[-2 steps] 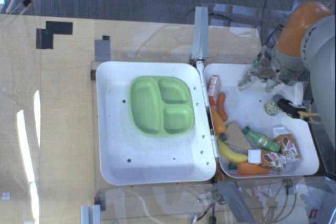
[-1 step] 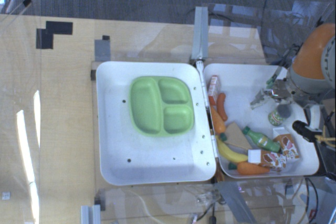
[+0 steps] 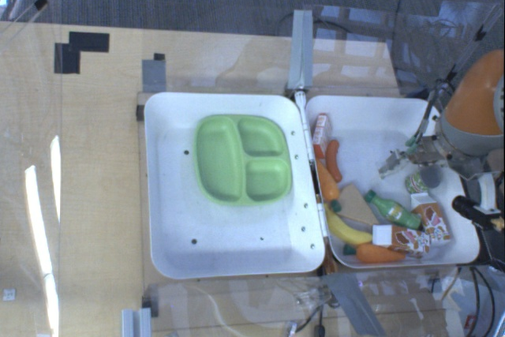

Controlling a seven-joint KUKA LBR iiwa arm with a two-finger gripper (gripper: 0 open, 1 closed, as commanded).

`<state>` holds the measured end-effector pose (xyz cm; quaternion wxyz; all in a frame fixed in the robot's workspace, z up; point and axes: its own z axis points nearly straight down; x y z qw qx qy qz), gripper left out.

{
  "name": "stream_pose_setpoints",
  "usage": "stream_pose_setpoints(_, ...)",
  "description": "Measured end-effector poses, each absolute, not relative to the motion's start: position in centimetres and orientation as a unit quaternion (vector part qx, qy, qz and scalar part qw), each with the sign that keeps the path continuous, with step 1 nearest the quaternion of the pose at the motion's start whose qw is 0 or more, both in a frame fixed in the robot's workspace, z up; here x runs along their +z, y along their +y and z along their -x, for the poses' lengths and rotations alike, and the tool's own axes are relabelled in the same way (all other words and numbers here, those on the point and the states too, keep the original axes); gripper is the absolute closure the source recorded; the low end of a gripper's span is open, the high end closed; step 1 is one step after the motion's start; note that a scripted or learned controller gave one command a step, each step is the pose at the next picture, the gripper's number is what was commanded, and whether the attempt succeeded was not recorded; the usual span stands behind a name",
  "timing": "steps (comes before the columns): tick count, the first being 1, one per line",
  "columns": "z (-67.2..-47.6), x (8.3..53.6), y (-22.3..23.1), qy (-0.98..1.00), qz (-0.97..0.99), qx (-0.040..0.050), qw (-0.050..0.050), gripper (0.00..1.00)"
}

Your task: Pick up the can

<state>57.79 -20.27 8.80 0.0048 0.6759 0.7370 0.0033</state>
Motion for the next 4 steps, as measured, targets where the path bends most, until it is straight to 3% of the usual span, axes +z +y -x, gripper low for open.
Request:
stream_pose_setpoints(1,-57.1,8.8,-20.4,0.727,-0.687,0.0042,0.005,0.0)
stream_pose_setpoints(2,-53.5,8.8,-20.4,0.72,-0.694,0.0041,0.004,0.0)
stream_pose_setpoints(3,-51.6,8.9,-20.4,0.711,-0.703,0.0051,0.006,0.0)
stream_pose_setpoints(4,-52.8,8.9,-13.6,0.707,-0.707,0.0046,0.005,0.0)
